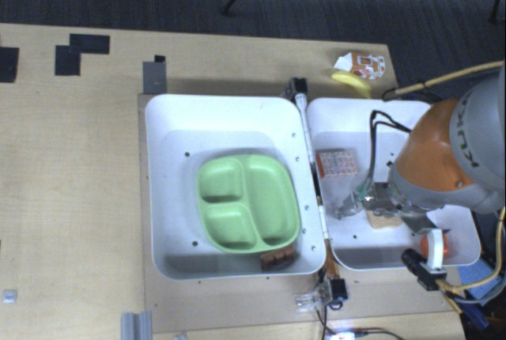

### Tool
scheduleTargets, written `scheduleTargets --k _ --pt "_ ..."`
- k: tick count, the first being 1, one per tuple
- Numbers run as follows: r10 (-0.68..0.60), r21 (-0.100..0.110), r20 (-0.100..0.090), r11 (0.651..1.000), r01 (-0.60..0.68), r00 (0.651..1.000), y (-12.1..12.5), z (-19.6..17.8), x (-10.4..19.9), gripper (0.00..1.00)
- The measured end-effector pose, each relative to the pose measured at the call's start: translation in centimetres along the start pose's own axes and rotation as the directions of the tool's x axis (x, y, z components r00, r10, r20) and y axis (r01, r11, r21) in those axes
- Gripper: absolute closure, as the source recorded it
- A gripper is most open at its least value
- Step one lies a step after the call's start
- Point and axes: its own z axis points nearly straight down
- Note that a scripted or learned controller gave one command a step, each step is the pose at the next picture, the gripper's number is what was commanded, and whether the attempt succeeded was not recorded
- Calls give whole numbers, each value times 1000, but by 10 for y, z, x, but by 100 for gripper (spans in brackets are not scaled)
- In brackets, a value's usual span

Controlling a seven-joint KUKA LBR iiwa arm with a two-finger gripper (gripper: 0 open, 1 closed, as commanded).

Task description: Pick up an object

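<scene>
light: bright, even | shadows: soft | glare: white bins (pixel 170 172) | focus: slightly soft

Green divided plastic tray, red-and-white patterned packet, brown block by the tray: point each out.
Green divided plastic tray (pixel 247 202), camera view, centre ridge.
Red-and-white patterned packet (pixel 337 164), camera view, middle of face.
Brown block (pixel 277 258), camera view, top.

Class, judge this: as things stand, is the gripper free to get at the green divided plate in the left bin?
Probably yes: the green divided plate lies uncovered, though the gripper must cross the bins' shared wall.
</scene>
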Motion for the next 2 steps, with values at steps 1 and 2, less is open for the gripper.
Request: scheduleTargets --k 1,2 --pt "-3 -4 -1 1000 3 1000 2 -11 1 100" --pt "-2 -3 -1 1000 2 1000 2 -11 1 0"
